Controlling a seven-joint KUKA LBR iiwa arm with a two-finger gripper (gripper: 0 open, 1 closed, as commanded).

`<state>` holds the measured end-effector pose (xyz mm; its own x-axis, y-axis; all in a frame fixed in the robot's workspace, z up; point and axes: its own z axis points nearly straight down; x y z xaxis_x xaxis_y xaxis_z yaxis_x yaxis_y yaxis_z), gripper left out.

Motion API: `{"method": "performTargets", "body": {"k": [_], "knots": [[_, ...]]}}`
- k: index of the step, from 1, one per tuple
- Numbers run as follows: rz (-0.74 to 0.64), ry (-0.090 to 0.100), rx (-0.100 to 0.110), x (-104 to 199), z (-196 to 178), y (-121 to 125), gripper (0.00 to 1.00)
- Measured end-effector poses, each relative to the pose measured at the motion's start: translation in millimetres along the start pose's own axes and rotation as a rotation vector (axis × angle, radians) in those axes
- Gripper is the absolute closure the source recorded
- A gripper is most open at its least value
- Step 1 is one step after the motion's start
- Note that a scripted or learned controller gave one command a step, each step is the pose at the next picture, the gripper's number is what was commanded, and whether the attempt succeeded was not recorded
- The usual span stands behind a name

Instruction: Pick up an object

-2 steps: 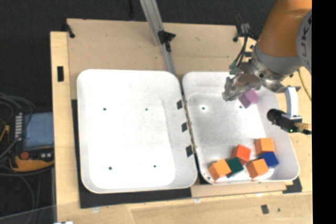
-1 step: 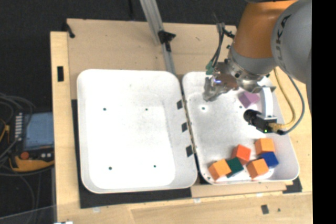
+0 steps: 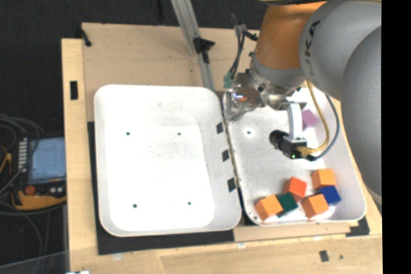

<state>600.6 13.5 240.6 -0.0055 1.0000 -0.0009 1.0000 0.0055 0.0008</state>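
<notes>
My gripper hangs below the orange wrist band, over the upper left corner of the right bin, close to the wall shared with the left bin. A pale purple block lies just right of the gripper's body, partly hidden by a white bracket. Several blocks cluster in the right bin's near corner: three orange ones, a fourth orange one, a green one and a blue one. I see nothing held by the gripper.
The left bin lies beside the right one on the wooden bench. A slanted metal rail rises behind the bins. The arm's grey body covers the right bin's upper right part. Cables and a blue device sit off the bench's left.
</notes>
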Motion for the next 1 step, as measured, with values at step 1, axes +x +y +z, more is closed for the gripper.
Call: {"method": "performTargets", "body": {"k": [1], "knots": [[-0.003,0.003,-0.002,49.6,-9.6,17.0,1.00]]}}
